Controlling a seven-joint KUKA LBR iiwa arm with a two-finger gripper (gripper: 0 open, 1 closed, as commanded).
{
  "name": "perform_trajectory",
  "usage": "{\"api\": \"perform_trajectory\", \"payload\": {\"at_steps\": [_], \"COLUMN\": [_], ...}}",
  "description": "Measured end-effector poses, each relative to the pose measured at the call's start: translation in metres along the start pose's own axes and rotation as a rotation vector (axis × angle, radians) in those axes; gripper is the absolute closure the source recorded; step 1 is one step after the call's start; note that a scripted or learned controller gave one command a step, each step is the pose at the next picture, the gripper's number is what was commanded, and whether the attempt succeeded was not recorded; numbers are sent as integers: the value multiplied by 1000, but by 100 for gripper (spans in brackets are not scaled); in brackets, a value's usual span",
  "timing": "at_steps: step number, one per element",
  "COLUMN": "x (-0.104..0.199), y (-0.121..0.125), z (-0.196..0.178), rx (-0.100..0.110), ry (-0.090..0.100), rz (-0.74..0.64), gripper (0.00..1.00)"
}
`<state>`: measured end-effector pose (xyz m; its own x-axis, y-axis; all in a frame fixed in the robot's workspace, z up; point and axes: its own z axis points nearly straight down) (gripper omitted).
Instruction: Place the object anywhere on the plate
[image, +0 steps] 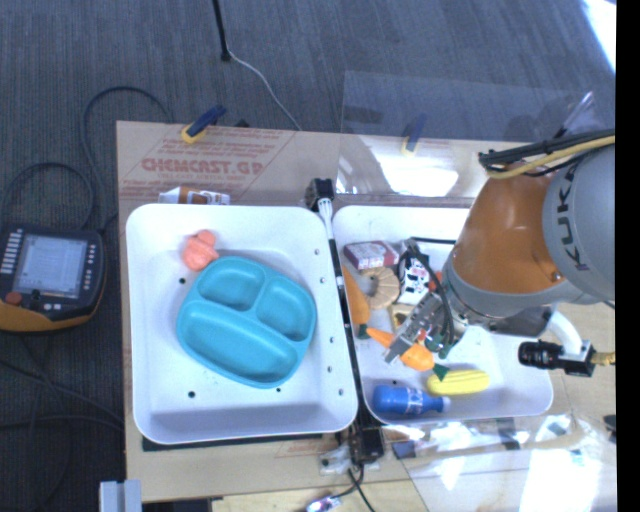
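A blue divided plate (245, 318) lies in the left bin (150, 400). A small pink and orange toy (200, 248) rests on the bin floor just beyond the plate's far left corner. My gripper (424, 336) hangs low in the right bin (520, 398), over a cluster of toys. It is directly above a small orange piece (416, 356) and beside another orange piece (380, 337). The wrist hides whatever is right under it.
The right bin also holds a yellow corn toy (458, 381), a blue bottle (405, 402), a beige ring (383, 287), a pinkish box (365, 255), a black and white item (413, 270) and a long orange carrot (351, 298). The raised divider (338, 300) separates the bins.
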<state>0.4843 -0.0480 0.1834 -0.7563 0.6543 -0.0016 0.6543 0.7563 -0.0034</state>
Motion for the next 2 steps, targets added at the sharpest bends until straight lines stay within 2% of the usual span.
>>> {"api": "perform_trajectory", "payload": {"at_steps": [1, 2], "x": [27, 35], "y": [77, 155], "z": [-37, -38], "rx": [-6, -1], "ry": [0, 1], "rz": [56, 211], "gripper": [100, 100]}}
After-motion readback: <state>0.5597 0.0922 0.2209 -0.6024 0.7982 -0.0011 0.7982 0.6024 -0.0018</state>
